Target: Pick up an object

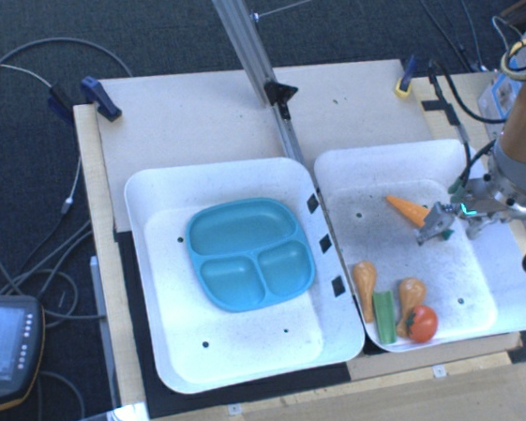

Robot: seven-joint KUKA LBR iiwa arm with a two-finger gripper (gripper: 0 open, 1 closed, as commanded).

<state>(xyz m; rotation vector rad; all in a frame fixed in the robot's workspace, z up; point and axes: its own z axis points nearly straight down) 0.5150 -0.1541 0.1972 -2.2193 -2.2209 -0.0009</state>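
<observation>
The arm reaches in from the right over the right bin [482, 147], and its gripper [437, 224] sits low just beside the lower end of the orange carrot [406, 207], which lies tilted on the bin floor in the upper middle of that bin. The dark fingers are small and partly blurred against the speckled floor, so I cannot tell whether they are spread or pressed together, and nothing shows clearly between them; the carrot looks to be lying on the floor, not lifted. By my reading the step in hand is the approach or the closing on the carrot, with the lift not yet made. The other candidates lie well apart from the gripper along the near wall of the same bin: an orange piece [364, 279], a green stick [383, 306] just beside it, a tan gourd-like piece [409, 294] and a red tomato [422, 324] touching or nearly touching that gourd piece. The left bin [159, 292] holds a blue divided plate [249, 252], which plays no part here. The next move calls for the fingers to straddle the carrot across its narrow width, close firmly, then rise straight; since the carrot tapers and lies at a slant, an off-centre grip near its tip could let it slip or roll away
</observation>
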